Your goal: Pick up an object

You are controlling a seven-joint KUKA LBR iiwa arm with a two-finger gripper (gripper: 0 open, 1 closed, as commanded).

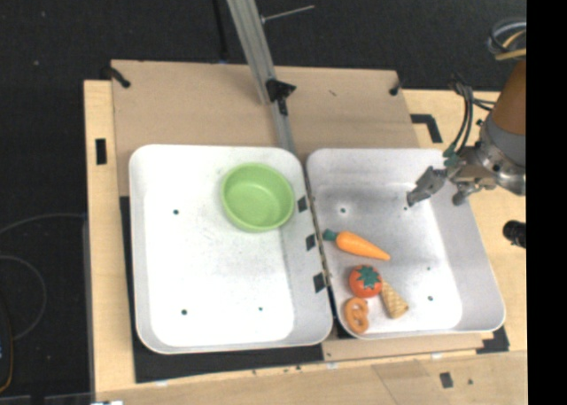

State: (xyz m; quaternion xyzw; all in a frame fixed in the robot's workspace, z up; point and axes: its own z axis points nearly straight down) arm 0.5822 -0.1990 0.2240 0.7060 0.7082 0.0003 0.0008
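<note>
Arm enters from the right, orange band at frame edge; gripper point(443, 187) sits over the upper right part of the right bin point(461, 257), near its right rim. Fingers spread apart, nothing betw. them: one dark finger point(424, 188) angles down-left over the bin floor, the other sits nearer the rim. Right bin contents, all grouped low and left of centre, well apart from gripper: carrot point(357, 244) lying roughly level, green top pointing left; tomato point(365, 281) just below it; small tan piece point(394, 299) beside tomato, lower right; orange round item point(356, 314) at the front rim, can't tell what it is. Left bin point(168, 261) holds a green bowl point(258, 198), upright, upper right area, close to the divider.
</note>
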